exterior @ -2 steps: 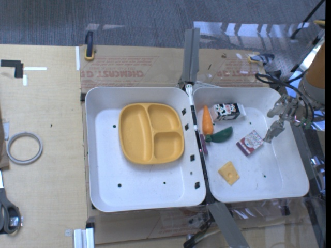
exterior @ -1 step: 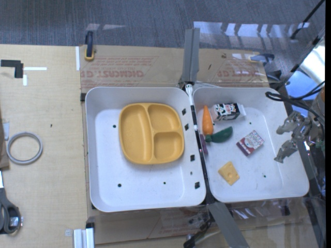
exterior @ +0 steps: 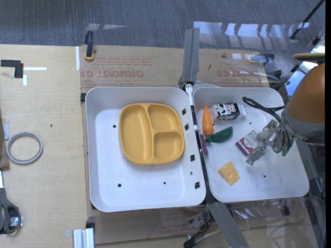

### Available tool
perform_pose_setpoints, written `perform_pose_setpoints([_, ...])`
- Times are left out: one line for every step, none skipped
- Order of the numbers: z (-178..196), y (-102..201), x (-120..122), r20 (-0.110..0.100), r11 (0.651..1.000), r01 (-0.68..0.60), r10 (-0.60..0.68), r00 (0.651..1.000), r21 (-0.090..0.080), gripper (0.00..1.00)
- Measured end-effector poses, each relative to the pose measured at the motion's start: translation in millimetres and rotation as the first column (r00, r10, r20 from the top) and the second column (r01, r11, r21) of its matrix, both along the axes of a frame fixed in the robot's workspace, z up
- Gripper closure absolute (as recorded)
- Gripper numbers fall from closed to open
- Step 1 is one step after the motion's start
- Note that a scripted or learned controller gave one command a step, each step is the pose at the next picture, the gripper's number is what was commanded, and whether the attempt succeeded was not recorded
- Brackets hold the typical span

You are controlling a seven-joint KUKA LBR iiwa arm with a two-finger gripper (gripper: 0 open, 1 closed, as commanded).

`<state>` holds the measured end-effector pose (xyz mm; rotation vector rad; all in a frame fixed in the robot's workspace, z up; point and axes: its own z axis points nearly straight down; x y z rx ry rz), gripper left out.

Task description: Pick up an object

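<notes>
Grey metal fingers of the gripper (exterior: 257,150) hang over the right white bin (exterior: 289,187), spread apart with nothing between them, just beside a small red-and-white packet (exterior: 246,141). Near it lie a yellow cheese wedge (exterior: 228,173), an orange carrot (exterior: 207,120), a green pod (exterior: 221,135) and a black-and-white carton (exterior: 226,110). A yellow divided plastic plate (exterior: 151,133) sits in the left white bin (exterior: 103,190).

Left bin (exterior: 103,190) holds a yellow divided plate (exterior: 151,133). Right bin (exterior: 289,187) holds an orange carrot (exterior: 207,120), a green pod (exterior: 221,135), a small cow-print carton (exterior: 226,110), a cheese wedge (exterior: 228,173) and a red packet (exterior: 247,142). Claw (exterior: 261,146) sits just beside the red packet. A tape ring (exterior: 24,148) lies on the desk (exterior: 46,190).
</notes>
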<state>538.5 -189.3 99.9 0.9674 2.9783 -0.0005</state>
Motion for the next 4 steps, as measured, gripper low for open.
perform_pose_setpoints([-0.6,41.7,42.5,0.009,0.979,0.203,-0.203,0.979,0.003,0.0])
perform_pose_setpoints([-2.2,73.4,91.3,-0.006,0.851,0.525,-0.525,0.851,-0.001,0.0])
perform_pose_setpoints([3.2,17.6,45.0,-0.004,0.986,0.165,-0.165,0.986,0.001,0.0])
perform_pose_setpoints([1.3,75.6,70.4,0.004,0.978,0.207,-0.207,0.978,0.003,0.0])
